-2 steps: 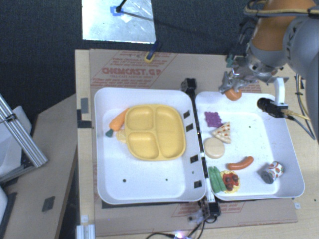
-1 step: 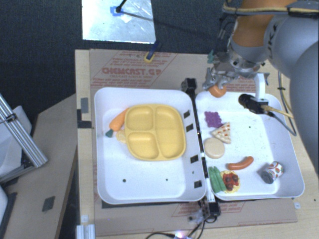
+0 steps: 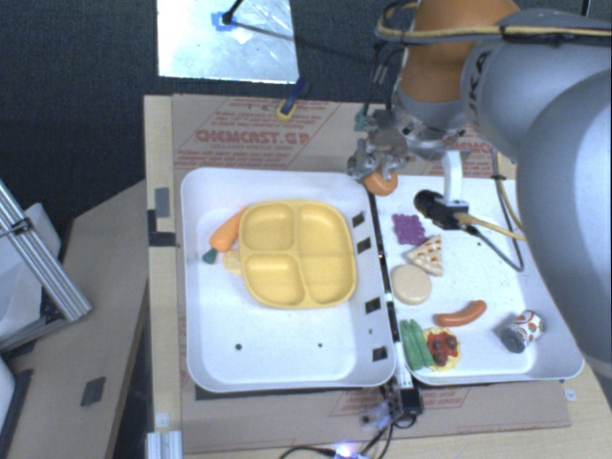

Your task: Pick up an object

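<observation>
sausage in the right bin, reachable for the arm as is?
Probably yes. The sausage lies alone on bare bin floor, nothing on top; the tool sits at the same bin's far corner.

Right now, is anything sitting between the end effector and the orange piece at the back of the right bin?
Nothing visible stands between them. The end effector is directly over the orange piece in the right bin's back left corner. The nearest other item, the purple grapes, lies apart toward the front.

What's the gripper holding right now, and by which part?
Cannot tell. The gripper sits at the right bin's top-left corner, over a small orange object, but no grip is visible.
</observation>
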